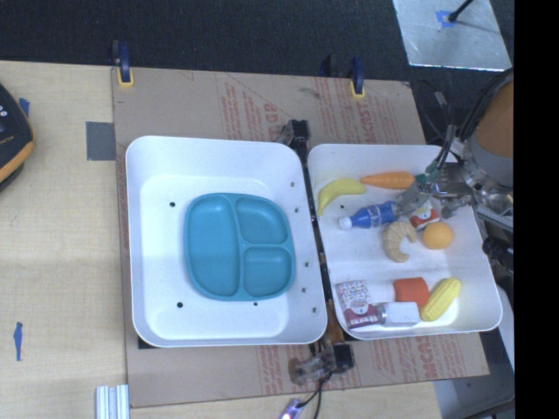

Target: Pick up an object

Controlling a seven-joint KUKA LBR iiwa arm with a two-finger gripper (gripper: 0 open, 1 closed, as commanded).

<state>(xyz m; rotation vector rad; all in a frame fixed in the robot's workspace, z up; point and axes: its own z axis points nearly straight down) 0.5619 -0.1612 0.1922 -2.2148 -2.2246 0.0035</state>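
The gripper (425, 197) is seen low in the right bin (489, 321), crowded by a bottle (371, 216), carrot (387, 180), croissant (398, 239) and orange (437, 236); nothing is seen held. A grasp could be spoiled by that crowding, since round items may be nudged aside or two caught together.

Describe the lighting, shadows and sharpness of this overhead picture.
In the camera view: even, soft light; the white bins look bright, nearly washed out, with a faint shadow band along the left bin's top inner wall; the blue tray shows no glare. Small items in the right bin, such as the corn and banana, are soft-edged. The gripper region is cluttered and indistinct.
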